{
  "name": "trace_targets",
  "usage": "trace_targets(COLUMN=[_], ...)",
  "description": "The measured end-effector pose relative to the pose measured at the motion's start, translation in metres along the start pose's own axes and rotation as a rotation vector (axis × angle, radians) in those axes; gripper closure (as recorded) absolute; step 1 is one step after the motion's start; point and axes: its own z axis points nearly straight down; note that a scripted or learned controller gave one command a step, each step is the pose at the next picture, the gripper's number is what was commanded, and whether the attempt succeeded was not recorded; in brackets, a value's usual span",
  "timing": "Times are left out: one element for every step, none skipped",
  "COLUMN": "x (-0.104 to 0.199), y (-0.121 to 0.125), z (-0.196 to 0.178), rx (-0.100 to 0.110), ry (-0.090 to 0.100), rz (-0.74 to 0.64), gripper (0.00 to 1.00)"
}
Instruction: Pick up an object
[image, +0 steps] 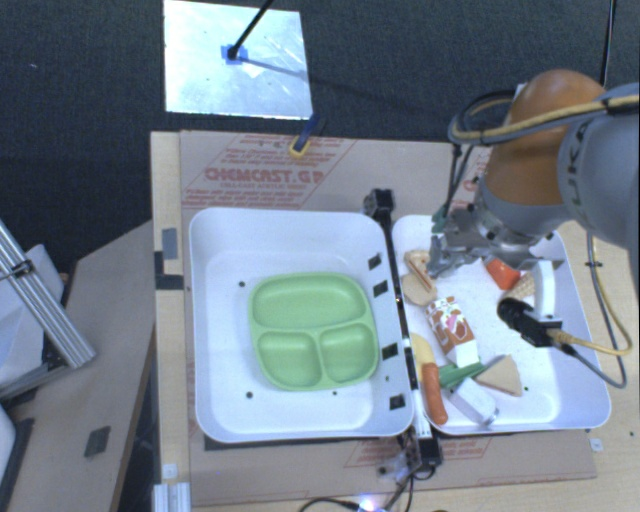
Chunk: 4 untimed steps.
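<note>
The gripper (452, 250) hangs low over the right bin's (580, 395) far left corner, by a tan piece (417, 277) — likely lining up a grab there. Whether it grips anything I cannot tell; the arm hides it. More pickable things lie nearer: a box (452, 331), a carrot (433, 392), a wedge (502, 377). The left bin (215, 300) holds a green tray (308, 330). Both bins rest on cardboard (262, 172) on a wooden bench (105, 330) — dark carpet beyond.

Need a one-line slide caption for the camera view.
Arm's hand over the toy-filled right bin; green tray in the left bin.
</note>
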Motion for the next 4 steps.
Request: trace_targets(x=[0.053,0.071,0.077,0.08], y=[0.018,0.027,0.03,0.037], z=[0.016,0.013,-0.002,0.005], rx=[0.002,0.002,0.002,0.002], ry=[0.0,-0.001,-0.001,-0.003], rz=[0.001,0.004,0.004,0.004], gripper=[1.0,1.0,1.0,1.0])
